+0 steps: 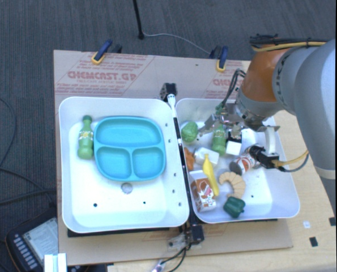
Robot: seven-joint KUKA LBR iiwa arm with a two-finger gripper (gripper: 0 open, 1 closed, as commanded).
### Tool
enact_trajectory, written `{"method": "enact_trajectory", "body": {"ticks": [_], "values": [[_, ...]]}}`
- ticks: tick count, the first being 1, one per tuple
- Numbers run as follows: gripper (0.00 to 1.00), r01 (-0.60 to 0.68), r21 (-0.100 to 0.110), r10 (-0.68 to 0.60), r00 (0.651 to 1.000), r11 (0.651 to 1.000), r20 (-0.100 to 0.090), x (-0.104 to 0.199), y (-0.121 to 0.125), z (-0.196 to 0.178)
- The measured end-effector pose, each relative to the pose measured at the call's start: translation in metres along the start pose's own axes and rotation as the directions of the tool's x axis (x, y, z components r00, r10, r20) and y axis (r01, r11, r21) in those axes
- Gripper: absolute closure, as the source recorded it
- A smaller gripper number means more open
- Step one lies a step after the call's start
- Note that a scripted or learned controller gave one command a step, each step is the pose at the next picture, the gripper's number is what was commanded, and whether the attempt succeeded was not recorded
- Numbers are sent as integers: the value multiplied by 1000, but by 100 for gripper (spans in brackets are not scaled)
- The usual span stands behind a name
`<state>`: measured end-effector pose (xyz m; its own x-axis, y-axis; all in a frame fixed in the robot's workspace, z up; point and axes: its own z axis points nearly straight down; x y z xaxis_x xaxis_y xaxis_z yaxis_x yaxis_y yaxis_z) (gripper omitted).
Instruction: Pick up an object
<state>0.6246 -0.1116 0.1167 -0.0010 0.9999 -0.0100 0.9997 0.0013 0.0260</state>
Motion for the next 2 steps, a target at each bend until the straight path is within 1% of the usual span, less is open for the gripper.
{"method": "enact_trajectory", "body": {"ticks": [1, 2], "values": [[0, -1, -1, 1, 1000, 1000, 1, 0, -20, 4], [100, -2, -12, 2, 1000, 1000, 7, -2, -17, -10]]}}
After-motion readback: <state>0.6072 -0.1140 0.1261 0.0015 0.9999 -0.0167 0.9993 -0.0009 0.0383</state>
